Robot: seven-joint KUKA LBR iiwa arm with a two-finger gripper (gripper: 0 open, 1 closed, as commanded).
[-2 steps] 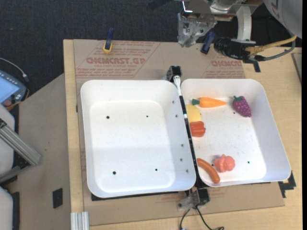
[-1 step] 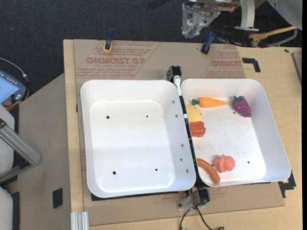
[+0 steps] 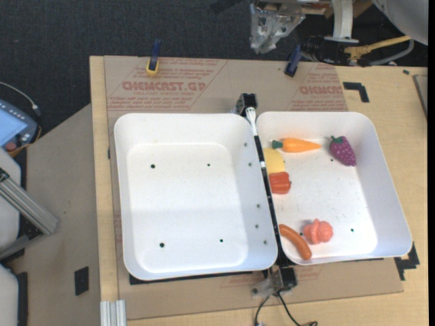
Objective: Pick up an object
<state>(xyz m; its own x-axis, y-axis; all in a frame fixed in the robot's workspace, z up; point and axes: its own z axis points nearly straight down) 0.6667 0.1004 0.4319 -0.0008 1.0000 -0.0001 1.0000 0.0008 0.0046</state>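
The two-finger metal gripper (image 3: 270, 29) hangs at the top of the view, above the far edge of the brown cardboard sheet (image 3: 204, 80) that lies under both bins; whether its fingers are apart or together cannot be told, and nothing shows between them. All the objects lie below it in the view, in the right shallow white plastic bin (image 3: 380, 182). Closest to the gripper is the orange toy carrot with a green tip (image 3: 297, 145), with the purple toy grape bunch (image 3: 343, 150) just to its right. Further from the gripper, against the bin's left wall, the pale yellow block (image 3: 273, 160) touches the red toy pepper (image 3: 279, 182). Farthest from it, near the bin's front wall, the orange-red toy sausage (image 3: 296, 241) lies just beside the pink rounded toy (image 3: 318, 231). The left shallow white plastic bin (image 3: 183, 189) sits below and left of the gripper.
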